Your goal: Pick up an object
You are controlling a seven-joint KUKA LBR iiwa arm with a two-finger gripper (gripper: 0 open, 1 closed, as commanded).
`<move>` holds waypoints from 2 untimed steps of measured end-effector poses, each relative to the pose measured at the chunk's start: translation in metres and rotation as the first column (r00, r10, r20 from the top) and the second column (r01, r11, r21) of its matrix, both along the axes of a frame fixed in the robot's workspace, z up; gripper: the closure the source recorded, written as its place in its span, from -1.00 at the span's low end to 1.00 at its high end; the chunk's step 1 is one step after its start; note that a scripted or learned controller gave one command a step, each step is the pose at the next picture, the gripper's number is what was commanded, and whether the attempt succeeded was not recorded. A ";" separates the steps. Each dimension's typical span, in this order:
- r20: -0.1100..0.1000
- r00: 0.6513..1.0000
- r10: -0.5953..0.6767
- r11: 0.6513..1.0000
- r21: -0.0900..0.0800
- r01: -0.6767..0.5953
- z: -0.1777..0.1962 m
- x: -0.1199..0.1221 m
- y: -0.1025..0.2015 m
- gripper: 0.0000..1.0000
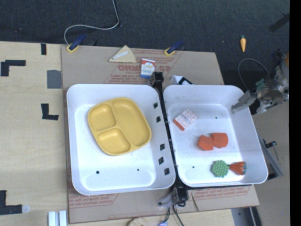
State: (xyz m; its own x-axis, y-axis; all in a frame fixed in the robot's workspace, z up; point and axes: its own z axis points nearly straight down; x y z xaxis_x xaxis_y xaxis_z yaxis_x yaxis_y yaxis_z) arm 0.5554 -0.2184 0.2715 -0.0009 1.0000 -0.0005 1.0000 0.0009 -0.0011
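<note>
The right bin (pixel 202 94) holds a small red-and-white packet (pixel 185 119) at its left. Two orange-red lumps (pixel 212 141) sit touching each other near the middle. A green knobbly piece (pixel 218 168) lies beside a red piece (pixel 238 167) at the front right. My gripper (pixel 256 100) hangs at the bin's right rim, toward the back, above and to the right of all these items. It is apart from them and nothing shows in its grasp. The left bin (pixel 80 164) carries a yellow divided plate (pixel 118 125).
Behind the bins, on the cardboard sheet, stand a small red-and-white carton (pixel 147 68) and a tan wedge (pixel 123 54). Blue clamps (pixel 174 47) hold the sheet's back edge. A tiny orange carrot (pixel 243 43) lies on the dark floor at the back right.
</note>
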 end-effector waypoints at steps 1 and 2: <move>-0.005 1.000 0.001 1.000 0.003 -0.001 -0.143 0.022 0.068 -1.00; 0.014 1.000 0.002 1.000 0.000 -0.002 -0.177 -0.036 0.083 -1.00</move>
State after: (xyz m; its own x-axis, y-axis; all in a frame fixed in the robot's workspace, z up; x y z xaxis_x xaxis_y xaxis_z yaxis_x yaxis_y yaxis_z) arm 0.5195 -0.1350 0.0946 -0.0033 1.0000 -0.0005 0.9999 0.0033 0.0132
